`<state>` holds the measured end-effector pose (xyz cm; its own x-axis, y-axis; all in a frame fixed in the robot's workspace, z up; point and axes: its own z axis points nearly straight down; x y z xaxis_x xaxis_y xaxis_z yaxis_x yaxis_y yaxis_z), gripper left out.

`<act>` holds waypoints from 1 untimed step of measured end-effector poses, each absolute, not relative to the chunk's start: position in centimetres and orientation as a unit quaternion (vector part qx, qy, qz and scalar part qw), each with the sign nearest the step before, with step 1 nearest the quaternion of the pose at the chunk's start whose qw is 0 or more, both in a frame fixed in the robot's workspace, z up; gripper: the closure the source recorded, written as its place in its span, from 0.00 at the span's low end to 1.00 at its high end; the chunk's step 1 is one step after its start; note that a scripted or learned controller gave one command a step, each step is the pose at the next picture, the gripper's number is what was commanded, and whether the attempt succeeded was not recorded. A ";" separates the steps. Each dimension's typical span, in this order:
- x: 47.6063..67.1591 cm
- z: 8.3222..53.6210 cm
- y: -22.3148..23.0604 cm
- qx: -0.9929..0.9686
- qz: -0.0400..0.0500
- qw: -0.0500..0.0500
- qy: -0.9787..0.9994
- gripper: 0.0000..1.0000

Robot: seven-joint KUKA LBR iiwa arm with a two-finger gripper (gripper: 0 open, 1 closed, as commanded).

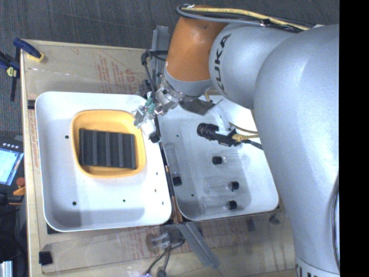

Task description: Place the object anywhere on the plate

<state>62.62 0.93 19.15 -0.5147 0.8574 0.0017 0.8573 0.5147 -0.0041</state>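
Yellow plate (109, 119) with a dark ribbed insert sits in the left bin (52, 201); gripper (151, 109) hovers at its right rim, grip state indeterminate.

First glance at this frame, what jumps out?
The huge grey KUKA arm with the orange band covers the right half, reaching in over the bins. In the left white bin sits a yellow-rimmed plate with a dark ribbed centre. The gripper hovers at that plate's upper right corner, over the seam between the bins.
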 end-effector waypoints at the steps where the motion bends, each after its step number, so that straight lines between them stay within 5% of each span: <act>1: 62.6 19.2 0.9 -0.492 0.001 0.001 -0.870 0.00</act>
